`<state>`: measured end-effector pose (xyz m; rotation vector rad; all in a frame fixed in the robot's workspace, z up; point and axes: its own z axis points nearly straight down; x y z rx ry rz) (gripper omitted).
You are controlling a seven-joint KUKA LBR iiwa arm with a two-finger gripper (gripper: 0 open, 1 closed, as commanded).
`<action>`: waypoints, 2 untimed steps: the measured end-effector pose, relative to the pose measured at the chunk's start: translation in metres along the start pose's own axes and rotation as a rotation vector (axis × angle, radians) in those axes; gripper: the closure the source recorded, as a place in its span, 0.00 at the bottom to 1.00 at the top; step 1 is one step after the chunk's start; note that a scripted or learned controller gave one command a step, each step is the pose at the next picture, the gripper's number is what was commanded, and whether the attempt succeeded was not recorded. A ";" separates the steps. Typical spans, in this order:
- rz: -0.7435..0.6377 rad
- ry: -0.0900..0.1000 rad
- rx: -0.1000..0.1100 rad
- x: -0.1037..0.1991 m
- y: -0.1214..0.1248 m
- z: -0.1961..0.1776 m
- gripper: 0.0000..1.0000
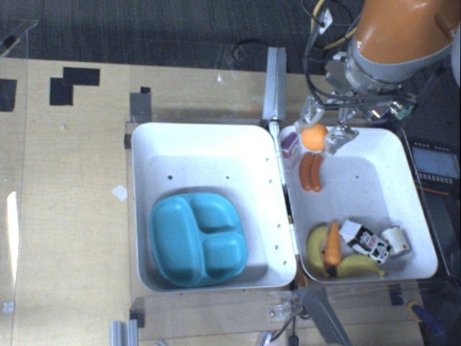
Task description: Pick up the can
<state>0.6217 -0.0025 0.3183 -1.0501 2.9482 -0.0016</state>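
Observation:
My gripper (pixel 323 130) hangs over the far left corner of the right bin (pixel 403 157). A small round orange (pixel 314 138) sits between its two fingers (pixel 338 138), which are closed against it. Just left of the orange, a small can with a purple label (pixel 289 144) lies against the bin's left wall, outside the fingers. I cannot tell whether the orange is lifted off the bin floor.
Two sausages (pixel 311 172) lie just below the gripper. Bananas (pixel 317 247), a carrot (pixel 332 242) and small white boxes (pixel 374 241) crowd the right bin's near edge. The left bin (pixel 209 143) holds a blue divided tray (pixel 198 238).

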 end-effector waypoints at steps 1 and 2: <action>-0.439 -0.001 -0.001 -0.022 0.009 0.008 1.00; -0.507 -0.003 -0.002 -0.109 0.057 -0.036 1.00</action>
